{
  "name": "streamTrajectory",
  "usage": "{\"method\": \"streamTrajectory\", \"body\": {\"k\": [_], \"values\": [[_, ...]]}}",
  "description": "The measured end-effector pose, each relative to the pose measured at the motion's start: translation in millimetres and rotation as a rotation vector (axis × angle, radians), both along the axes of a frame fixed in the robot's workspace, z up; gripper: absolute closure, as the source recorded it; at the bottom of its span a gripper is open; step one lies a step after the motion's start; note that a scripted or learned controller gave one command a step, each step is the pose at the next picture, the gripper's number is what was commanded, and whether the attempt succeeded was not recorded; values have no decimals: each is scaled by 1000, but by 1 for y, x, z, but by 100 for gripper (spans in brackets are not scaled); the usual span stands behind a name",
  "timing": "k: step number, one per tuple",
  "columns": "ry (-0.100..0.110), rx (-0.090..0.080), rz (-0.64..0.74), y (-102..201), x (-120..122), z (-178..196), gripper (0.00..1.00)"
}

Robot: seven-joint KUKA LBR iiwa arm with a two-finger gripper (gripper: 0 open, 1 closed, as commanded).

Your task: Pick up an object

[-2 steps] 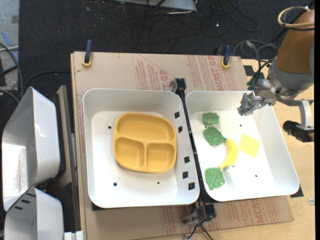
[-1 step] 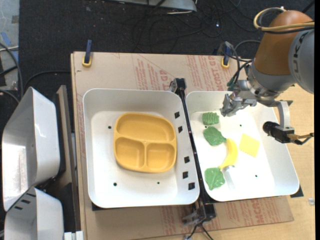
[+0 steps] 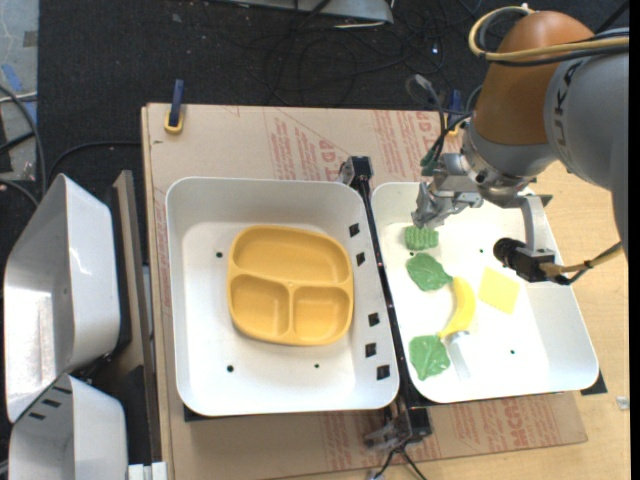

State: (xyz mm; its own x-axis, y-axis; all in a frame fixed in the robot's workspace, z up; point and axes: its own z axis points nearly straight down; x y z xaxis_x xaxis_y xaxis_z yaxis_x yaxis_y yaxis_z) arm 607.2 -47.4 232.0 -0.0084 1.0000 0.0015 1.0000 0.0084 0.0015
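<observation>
A: Near the right bin's (image 3: 560, 353) upper-left wall, what lies under the claw (image 3: 428, 218)?
B: A green piece (image 3: 421, 237), beside open floor; whether it is clamped cannot be told.

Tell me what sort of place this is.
Most likely a robotics lab test bench: two shallow white bins sit on a cardboard-covered bench, toy food such as a yellow plastic banana lies in one, and loose cables trail over the dark floor.
</observation>
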Motion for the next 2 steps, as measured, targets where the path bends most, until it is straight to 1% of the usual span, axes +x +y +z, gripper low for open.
{"method": "streamTrajectory", "body": {"k": [1, 2], "values": [[0, 0, 1, 59, 4, 8, 100], [1, 0, 0, 112, 14, -5, 100]]}}
